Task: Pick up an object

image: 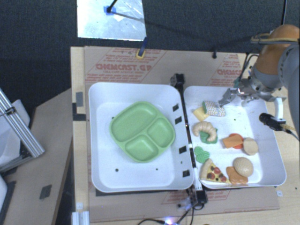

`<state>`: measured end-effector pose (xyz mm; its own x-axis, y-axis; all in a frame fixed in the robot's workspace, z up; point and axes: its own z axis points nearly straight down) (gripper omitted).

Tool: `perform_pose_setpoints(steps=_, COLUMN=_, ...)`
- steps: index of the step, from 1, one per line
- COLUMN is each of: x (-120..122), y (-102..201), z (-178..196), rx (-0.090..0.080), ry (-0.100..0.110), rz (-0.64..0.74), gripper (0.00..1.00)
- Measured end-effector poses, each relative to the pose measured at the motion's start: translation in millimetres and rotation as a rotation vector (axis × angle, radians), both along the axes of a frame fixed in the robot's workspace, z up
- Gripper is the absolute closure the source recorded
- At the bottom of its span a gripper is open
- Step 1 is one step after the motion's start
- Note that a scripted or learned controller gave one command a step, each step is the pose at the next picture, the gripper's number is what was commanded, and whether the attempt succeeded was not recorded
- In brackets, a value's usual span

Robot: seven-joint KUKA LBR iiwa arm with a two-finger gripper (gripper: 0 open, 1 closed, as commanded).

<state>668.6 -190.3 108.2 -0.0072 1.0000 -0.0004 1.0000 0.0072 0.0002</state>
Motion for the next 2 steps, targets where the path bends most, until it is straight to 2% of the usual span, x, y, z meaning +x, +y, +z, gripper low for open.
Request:
perform_pose_setpoints(steps=1, x=3.6, y=0.1, z=-17.9, rx=-0.001, ry=-0.008, rz=0.001, gripper=0.00)
perform_pose_setpoints(steps=2, x=5.4, y=-0.3, z=-5.2, rx=-0.004, ry=-0.015, rz=0.003, gripper=1.00)
